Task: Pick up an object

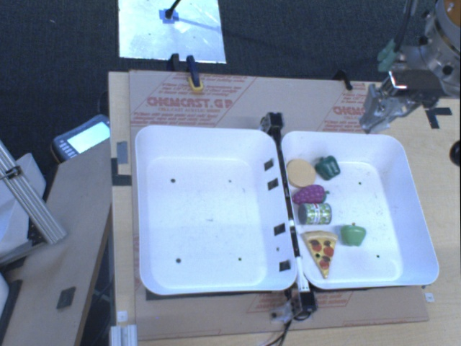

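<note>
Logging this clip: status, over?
Gripper above right bin's far rim, holding nothing. Six toys grouped by the divider, pizza slice nearest. Path clear.

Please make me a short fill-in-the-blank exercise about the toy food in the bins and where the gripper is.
1. All the toy food lies in the ____ bin.
2. The green can lies directly below the ____ grapes.
3. The pizza slice lies left of the green ____.
4. The gripper is above the right bin's ____ rim, away from the food.

Missing words: right; purple; apple; far
</note>
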Tool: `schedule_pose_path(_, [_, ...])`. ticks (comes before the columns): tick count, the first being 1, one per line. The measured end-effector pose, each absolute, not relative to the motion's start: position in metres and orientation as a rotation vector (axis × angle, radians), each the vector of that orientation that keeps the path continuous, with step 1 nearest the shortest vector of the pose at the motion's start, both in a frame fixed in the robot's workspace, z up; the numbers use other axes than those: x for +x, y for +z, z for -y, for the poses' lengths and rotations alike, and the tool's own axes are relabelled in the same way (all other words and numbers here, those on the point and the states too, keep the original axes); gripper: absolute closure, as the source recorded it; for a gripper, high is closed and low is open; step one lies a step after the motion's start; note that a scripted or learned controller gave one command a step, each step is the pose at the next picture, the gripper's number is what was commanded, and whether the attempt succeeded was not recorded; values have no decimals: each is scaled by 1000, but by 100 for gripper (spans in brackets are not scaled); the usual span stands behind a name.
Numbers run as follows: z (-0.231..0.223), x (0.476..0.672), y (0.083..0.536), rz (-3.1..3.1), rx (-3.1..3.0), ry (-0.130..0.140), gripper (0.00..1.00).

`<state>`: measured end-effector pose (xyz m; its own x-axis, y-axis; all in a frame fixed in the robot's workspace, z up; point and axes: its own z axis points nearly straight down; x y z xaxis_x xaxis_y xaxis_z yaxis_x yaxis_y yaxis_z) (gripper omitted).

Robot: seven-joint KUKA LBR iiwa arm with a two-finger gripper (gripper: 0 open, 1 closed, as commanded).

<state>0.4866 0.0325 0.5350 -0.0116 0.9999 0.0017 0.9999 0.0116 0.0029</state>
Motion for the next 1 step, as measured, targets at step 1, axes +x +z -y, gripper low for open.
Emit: schedule_pose_path(1, [-105,486,535,-2234,2209,5,100])
